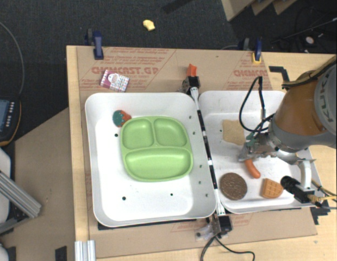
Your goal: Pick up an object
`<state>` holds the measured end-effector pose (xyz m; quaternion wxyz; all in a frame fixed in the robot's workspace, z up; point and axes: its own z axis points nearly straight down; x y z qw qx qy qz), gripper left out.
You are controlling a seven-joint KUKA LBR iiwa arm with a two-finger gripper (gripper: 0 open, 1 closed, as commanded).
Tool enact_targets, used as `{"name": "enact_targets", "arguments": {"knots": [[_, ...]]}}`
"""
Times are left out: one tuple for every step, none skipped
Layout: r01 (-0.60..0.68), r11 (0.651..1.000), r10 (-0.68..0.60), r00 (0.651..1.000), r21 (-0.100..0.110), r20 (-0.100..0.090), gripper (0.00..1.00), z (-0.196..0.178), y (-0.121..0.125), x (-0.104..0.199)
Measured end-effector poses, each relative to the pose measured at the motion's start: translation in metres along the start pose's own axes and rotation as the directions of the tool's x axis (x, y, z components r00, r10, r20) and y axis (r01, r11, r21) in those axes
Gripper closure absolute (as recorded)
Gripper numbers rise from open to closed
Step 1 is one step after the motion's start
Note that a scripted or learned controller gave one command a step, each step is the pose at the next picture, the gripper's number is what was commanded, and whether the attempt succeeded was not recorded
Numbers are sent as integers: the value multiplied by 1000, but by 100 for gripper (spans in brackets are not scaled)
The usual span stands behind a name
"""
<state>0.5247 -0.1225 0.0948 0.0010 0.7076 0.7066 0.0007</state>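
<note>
The right bin [233, 99] holds four loose things: one small orange sausage-shaped piece [253, 168], one round brown cookie [233, 185], one orange waffle square [271, 188] and one pale tan flat slice [232, 132]. The sausage piece lies near the bin's middle, just above and between the cookie and the waffle, with the tan slice farther up toward the bin's far side. The gripper [254, 152] hangs low right over the sausage piece's upper end (contact is too close to call); whether its jaws are apart or together I cannot tell, and nothing is seen held.

The left bin [103, 189] carries one green three-part plate [155, 148] and one small red-and-teal ball [121, 117] at the plate's upper left corner. On the cardboard behind the bins lies one small pink packet [114, 80].
</note>
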Motion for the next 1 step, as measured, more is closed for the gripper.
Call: {"name": "enact_targets", "arguments": {"knots": [[10, 1000, -10, 1000, -13, -1, 100, -96, 63, 55]]}}
